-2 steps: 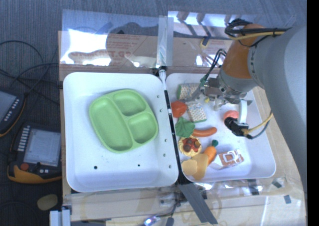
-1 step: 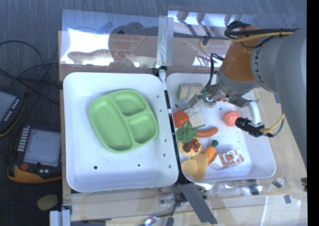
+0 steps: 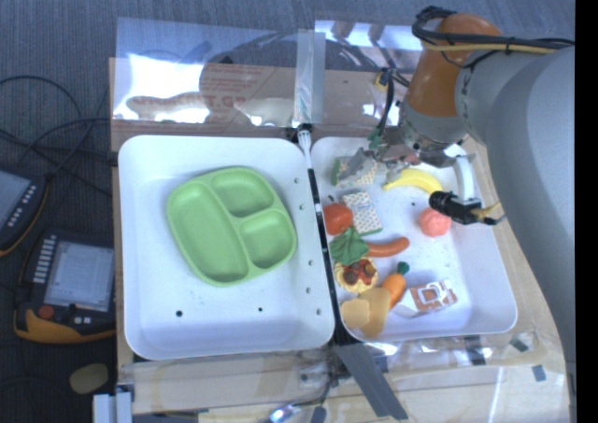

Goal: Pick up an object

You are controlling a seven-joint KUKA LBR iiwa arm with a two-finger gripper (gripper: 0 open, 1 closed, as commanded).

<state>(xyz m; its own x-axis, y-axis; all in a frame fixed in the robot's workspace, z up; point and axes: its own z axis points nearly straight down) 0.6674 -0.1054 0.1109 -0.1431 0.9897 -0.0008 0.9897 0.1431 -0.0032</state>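
- Two shallow white bins side by side, smooth moulded plastic with rounded corners: left bin (image 3: 149, 318), right bin (image 3: 486, 304).
- In the left bin, a glossy pale green tray (image 3: 232, 223), rounded and split into three compartments, lying flat and slightly turned.
- Crowded along the right bin's left half, small plastic toy foods: a round red tomato (image 3: 337, 218), a pale waffle-textured piece (image 3: 364, 212), a leafy dark green bit (image 3: 348, 247), a slim orange-red sausage (image 3: 387, 246), a small pizza-like round (image 3: 358, 273), a carrot (image 3: 396, 283) with a green top, a tan pear-shaped lump (image 3: 365, 312).
- Nearer the right wall, a curved yellow banana (image 3: 414, 181), a matte pink ball (image 3: 434, 221) and a small printed carton (image 3: 433, 296), lying well apart from one another.
- Gripper (image 3: 391, 152) low at the back of the right bin, just above a grey-green crinkled item (image 3: 353, 167) and beside the banana; cannot tell whether fingers apart or together, nor whether anything sits between them.
- Above the wrist, a smooth orange band on the grey arm (image 3: 523, 132).
- Behind the bins, crinkled clear film (image 3: 215, 85) with glare over brown cardboard.
- Left of the bench, on dark carpet, black cables and a handheld controller (image 3: 65, 276) with a screen.
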